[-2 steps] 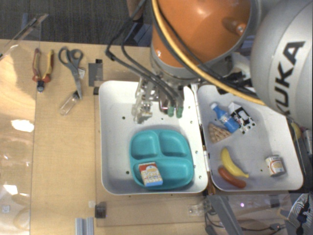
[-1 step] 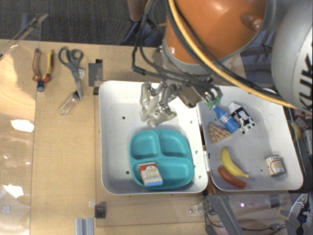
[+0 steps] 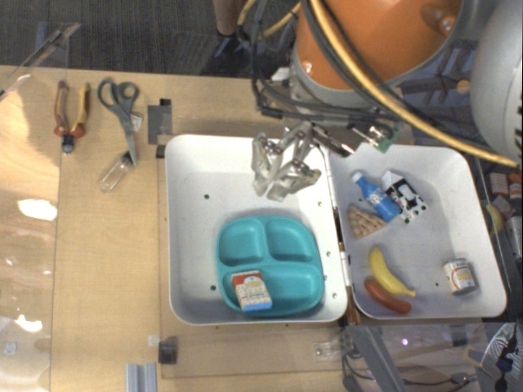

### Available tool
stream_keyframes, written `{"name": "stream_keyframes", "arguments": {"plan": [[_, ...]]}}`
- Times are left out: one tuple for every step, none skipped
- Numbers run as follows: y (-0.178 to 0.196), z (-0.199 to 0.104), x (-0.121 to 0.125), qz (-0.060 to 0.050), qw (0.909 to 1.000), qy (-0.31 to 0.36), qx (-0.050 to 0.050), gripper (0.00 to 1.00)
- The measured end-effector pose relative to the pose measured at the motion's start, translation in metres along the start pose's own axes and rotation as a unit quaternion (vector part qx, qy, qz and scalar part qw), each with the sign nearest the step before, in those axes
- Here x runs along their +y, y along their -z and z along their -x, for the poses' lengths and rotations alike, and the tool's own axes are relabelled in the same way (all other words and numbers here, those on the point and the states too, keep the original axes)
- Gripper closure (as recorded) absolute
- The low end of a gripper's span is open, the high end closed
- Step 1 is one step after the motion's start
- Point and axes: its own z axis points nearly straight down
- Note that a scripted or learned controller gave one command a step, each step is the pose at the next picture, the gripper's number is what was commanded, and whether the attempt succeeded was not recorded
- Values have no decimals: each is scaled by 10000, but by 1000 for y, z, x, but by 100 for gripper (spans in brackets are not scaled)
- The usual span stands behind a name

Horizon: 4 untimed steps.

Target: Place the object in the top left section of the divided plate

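Observation:
A teal divided plate [image 3: 270,265] lies in the left bin [image 3: 189,219]. A small red and white box [image 3: 252,291] rests in the plate's large near section, at its left. The two far sections of the plate hold nothing. My gripper [image 3: 280,172] hangs over the far part of the left bin, just beyond the plate's far rim. Its fingers [image 3: 263,163] are spread apart and open with nothing between them.
The right bin [image 3: 445,178] holds a blue bottle [image 3: 376,198], a black and white item [image 3: 404,196], a wedge of food [image 3: 364,220], a banana [image 3: 388,272], a sausage [image 3: 387,297] and a small can [image 3: 460,275]. Pliers [image 3: 69,114] and scissors [image 3: 122,109] lie on the bench at left.

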Motion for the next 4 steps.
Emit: {"name": "stream_keyframes", "arguments": {"plan": [[0,20,19,7,9843,1763,-3,100],[1,3,27,1,9981,-620,-1,100],[0,-20,2,7,9723,2339,2,100],[0,-24,6,15,8563,5165,-2,100]]}}
